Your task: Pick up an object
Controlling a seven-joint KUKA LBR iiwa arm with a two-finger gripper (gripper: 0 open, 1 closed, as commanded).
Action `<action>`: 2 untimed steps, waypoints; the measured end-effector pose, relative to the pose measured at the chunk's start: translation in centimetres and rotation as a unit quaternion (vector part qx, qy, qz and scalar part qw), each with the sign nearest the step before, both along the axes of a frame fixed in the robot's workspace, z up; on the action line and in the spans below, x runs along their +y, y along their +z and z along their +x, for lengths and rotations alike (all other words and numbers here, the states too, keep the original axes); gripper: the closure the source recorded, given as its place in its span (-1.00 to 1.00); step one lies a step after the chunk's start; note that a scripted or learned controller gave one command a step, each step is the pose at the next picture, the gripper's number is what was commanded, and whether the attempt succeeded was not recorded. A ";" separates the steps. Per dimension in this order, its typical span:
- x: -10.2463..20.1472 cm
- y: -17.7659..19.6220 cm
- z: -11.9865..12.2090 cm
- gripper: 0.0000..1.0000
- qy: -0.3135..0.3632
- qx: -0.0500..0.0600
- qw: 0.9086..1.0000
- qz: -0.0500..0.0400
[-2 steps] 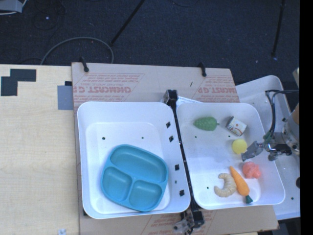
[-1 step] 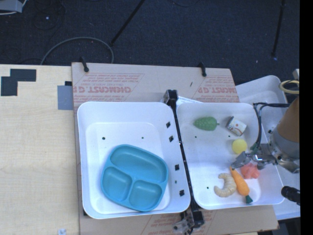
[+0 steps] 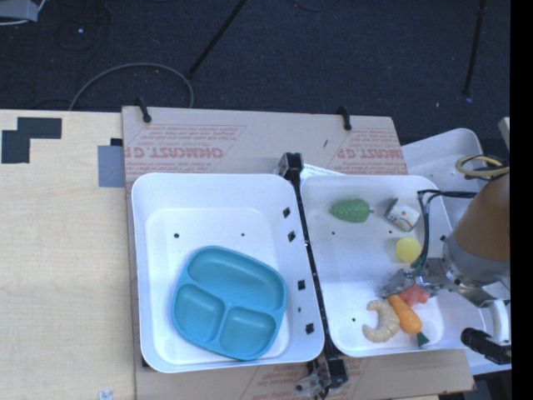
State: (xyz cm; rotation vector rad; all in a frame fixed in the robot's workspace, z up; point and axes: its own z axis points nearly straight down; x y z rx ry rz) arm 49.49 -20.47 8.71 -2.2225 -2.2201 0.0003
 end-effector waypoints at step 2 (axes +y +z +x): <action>0.3 5.6 0.6 1.00 0.002 -0.001 1.000 0.000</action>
